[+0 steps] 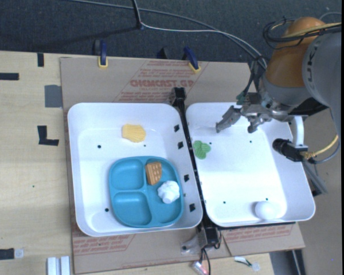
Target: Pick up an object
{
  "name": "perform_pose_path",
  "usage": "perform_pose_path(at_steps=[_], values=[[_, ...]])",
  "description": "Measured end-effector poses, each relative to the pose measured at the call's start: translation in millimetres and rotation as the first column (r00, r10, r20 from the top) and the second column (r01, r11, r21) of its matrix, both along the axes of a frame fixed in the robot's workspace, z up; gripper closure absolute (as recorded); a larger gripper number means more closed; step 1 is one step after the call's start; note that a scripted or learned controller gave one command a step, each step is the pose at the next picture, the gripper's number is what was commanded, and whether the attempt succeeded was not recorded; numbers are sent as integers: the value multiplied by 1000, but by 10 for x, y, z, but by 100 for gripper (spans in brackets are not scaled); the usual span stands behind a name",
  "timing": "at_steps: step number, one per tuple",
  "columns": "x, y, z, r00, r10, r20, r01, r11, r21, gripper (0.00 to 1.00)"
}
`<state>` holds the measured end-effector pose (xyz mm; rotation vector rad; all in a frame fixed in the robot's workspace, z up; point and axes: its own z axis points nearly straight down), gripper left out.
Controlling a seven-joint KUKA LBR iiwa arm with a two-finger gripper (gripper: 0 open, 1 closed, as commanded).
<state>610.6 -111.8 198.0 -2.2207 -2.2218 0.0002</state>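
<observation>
- The gripper [238, 124] hangs over the back of the right bin [286, 171], with its two fingers spread wide and nothing between them.
- One finger [225, 122] points out toward the bin's left side, the other [255, 125] sits closer to the wrist.
- Down-left of it, a small green object [202, 149] lies against the right bin's left wall, apart from the fingers.
- At the near right corner of that same bin rests a white ball [268, 209], well apart from the gripper.
- Over in the left bin [83, 153], a yellow lump [134, 133] sits on the floor toward the back.
- A blue divided tray [126, 202] fills the left bin's near half.
- A tan waffle-patterned piece [153, 172] stands in the tray's upper right compartment, and a crumpled white object [168, 191] lies just below it on the tray's right side.
- The grey arm with its orange band [295, 50] comes in from the upper right.
</observation>
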Motion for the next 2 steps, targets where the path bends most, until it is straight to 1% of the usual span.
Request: perform_pose_path(at_steps=[1,2], values=[[-439,361,-136,1000,2,-1,-2,1000,1,0],[3,640,-139,1000,2,0,-2,1000,0,0]])
